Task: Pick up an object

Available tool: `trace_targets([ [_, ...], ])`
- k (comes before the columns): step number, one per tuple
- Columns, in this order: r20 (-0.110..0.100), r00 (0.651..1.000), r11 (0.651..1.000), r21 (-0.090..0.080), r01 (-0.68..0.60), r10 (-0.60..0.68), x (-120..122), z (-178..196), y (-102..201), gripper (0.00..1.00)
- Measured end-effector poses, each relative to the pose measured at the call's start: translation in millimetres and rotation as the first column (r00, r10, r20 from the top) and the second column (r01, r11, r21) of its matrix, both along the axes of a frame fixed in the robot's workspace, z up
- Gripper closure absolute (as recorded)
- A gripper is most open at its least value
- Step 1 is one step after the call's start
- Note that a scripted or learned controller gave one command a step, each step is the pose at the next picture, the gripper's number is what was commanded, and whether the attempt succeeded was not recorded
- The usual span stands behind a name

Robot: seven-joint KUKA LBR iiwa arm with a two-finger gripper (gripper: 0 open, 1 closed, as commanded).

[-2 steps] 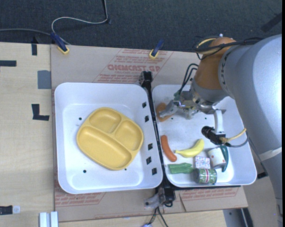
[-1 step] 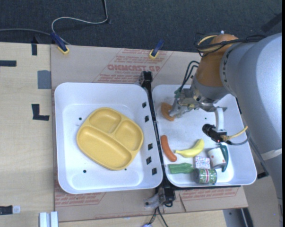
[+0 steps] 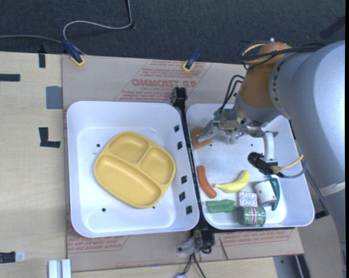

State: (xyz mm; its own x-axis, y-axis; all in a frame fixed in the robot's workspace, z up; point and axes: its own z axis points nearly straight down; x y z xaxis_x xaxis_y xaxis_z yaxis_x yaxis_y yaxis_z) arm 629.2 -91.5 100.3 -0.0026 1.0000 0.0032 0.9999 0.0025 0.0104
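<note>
My gripper (image 3: 205, 134) is low over the far left corner of the right bin (image 3: 290, 213), close to the wall between the bins. A small orange item (image 3: 198, 144) lies right under it, partly covered; I cannot tell whether it is held. Nearer the front lie an orange-red sausage (image 3: 206, 182), a yellow banana (image 3: 235, 183) and a green piece (image 3: 220, 206). A small white patterned block (image 3: 247, 198), a green can (image 3: 253, 215) and a white and teal cup (image 3: 268, 191) sit at the front right.
The left bin (image 3: 84, 213) holds a yellow divided plate (image 3: 135, 168). The grey arm with its orange band (image 3: 261, 88) covers the right bin's far right side. A black cable fitting (image 3: 261, 162) hangs over the bin's middle right.
</note>
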Motion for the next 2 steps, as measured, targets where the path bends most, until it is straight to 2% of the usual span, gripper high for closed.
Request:
trace_targets([
  [1, -0.012, 1.0, 1.0, -0.004, 0.003, -0.003, -92.2, -15.0, -8.7, 0.0],
  [2, -0.008, 1.0, 1.0, -0.005, 0.002, -0.002, -91.2, -5.2, -8.7, 1.0],
])
